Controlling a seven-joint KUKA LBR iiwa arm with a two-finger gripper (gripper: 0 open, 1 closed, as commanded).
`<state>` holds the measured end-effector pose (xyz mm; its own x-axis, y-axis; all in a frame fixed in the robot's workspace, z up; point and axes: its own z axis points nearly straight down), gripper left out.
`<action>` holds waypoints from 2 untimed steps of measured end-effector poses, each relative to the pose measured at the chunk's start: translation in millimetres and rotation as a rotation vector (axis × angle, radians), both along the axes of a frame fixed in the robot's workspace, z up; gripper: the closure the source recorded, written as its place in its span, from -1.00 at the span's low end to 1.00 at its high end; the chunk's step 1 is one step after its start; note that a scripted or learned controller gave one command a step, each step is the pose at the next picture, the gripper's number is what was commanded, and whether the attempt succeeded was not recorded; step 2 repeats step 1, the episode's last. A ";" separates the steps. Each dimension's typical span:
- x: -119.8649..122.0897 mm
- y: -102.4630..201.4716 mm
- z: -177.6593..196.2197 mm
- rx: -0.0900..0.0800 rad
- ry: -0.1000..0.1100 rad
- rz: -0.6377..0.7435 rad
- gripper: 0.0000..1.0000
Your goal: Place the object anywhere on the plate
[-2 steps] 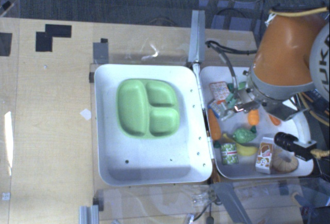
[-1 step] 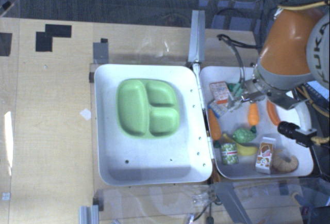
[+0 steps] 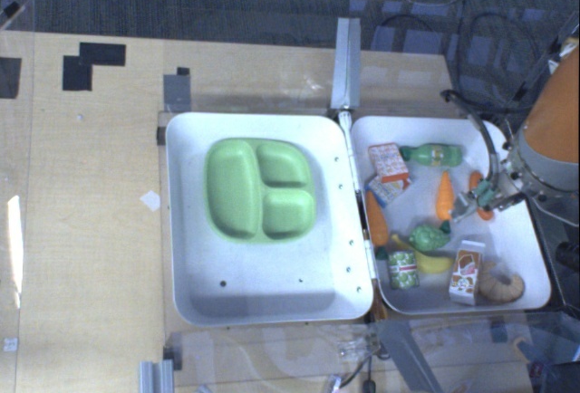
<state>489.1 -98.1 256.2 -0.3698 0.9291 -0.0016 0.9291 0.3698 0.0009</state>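
Note:
A green divided plate (image 3: pixel 258 189) lies in the left white bin (image 3: pixel 195 292), with nothing on it. The right bin (image 3: pixel 535 278) holds several toy foods: a carrot (image 3: pixel 444 195), a green bottle (image 3: pixel 433 154), a small red and white carton (image 3: pixel 387 162), a can (image 3: pixel 403 269), a banana (image 3: pixel 435 263), a juice carton (image 3: pixel 465 272) and a bagel (image 3: pixel 503 288). My gripper (image 3: pixel 478 197) hangs low over the right side of this bin, right at a small orange object (image 3: pixel 477 181) beside the carrot. Whether it grips that object is unclear.
A second carrot (image 3: pixel 375 221) lies along the right bin's left wall, by the divider between the bins. A green leafy toy (image 3: pixel 428 238) sits mid-bin. Cables (image 3: pixel 471 56) loop behind the right bin. The wooden bench (image 3: pixel 82 219) stretches to the left.

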 end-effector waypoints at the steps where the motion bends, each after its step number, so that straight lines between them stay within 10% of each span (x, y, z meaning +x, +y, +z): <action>1: 0.0 -19.4 -7.1 0.001 0.001 -0.011 1.00; 2: 0.0 -19.4 -7.1 0.001 0.001 -0.011 1.00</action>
